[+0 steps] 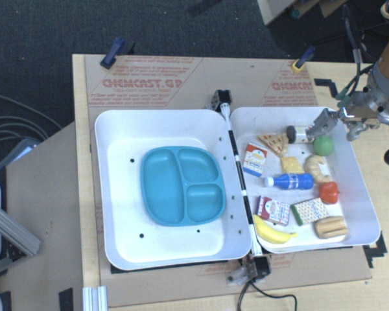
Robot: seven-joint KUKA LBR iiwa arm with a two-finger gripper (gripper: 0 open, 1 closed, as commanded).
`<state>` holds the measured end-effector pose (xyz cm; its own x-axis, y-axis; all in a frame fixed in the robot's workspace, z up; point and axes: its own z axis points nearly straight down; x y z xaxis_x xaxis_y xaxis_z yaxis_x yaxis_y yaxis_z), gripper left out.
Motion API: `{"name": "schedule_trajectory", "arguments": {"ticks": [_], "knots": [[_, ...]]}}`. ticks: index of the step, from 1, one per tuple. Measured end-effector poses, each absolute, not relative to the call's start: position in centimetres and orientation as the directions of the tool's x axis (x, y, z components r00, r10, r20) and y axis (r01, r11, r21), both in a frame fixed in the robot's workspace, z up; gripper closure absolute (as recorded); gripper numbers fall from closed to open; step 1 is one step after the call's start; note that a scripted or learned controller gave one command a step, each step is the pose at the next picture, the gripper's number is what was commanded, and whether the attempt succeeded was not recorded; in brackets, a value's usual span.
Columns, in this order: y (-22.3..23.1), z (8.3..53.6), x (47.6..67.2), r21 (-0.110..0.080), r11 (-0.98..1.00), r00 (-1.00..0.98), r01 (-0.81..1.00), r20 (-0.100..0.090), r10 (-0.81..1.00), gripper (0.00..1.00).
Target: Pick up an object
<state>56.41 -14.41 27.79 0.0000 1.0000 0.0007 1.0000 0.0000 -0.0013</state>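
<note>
Gripper (334,123): fingers spread apart, holding nothing, poised over the right bin's (369,203) far corner, just above a green ball (323,146).
Right bin, near to far: banana (273,231), bread roll (330,226), small cartons, red tomato (329,192), blue bottle (290,182), waffle (273,142).
Left bin (117,144): one blue divided plate (183,185).
Surface: cardboard-covered bench (149,80), blue clamp (113,52) at far edge; dark carpet beyond.

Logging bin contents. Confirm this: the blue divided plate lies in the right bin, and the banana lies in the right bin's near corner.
One error. The camera view shows the blue divided plate in the left bin, not the right. The banana does lie in the right bin's near corner.
</note>
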Motion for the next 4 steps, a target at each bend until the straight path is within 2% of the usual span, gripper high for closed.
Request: {"name": "schedule_trajectory", "arguments": {"ticks": [1,2,3,4], "knots": [[-20.9,21.3,50.5,-0.002,-0.002,0.002,1.000,0.000,1.000,0.00],[-22.0,9.5,49.6,-0.001,0.002,-0.002,1.000,0.004,1.000,0.00],[-22.0,10.6,49.7,0.003,0.000,0.000,1.000,0.003,1.000,1.00],[-22.0,10.6,49.7,0.003,0.000,0.000,1.000,0.003,1.000,0.00]]}}
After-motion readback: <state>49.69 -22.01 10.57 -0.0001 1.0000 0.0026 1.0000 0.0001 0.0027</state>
